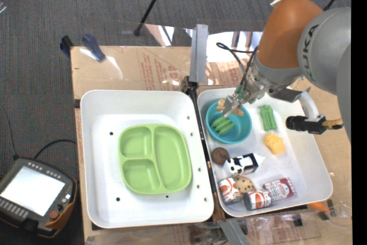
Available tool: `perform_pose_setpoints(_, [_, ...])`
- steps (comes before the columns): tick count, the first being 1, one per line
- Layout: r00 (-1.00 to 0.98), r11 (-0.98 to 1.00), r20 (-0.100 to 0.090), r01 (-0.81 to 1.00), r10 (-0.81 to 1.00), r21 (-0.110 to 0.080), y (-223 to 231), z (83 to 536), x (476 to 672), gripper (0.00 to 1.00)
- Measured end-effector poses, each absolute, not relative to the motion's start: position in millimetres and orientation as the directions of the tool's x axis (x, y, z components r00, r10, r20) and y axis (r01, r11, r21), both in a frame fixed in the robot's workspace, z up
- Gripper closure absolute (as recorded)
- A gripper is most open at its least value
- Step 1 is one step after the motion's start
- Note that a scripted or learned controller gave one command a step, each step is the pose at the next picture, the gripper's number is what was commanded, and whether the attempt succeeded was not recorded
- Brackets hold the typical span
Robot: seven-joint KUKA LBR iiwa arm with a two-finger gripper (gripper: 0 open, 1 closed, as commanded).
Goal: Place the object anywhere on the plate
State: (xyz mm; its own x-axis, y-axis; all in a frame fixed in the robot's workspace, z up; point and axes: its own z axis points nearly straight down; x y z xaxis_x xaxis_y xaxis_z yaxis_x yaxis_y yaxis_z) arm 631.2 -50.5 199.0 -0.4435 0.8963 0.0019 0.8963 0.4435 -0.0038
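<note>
A light green divided plate point(155, 158) with three compartments lies flat in the middle of the left bin point(97, 112). The grey arm reaches in from three o'clock, and its gripper point(229, 106) hangs over the blue bowl point(243, 130) of green pods point(222, 124) in the right bin point(312, 152). Whether it is clenched cannot be told.

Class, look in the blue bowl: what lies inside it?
The blue bowl holds green bean pods. The claw covers the bowl's far rim, so anything beneath it cannot be seen.
</note>
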Motion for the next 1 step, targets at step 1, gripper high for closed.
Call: perform_pose_setpoints(1, [-0.644,0.644,0.003,0.765,0.765,-0.003,7.3,186.4,574.9,1.0])
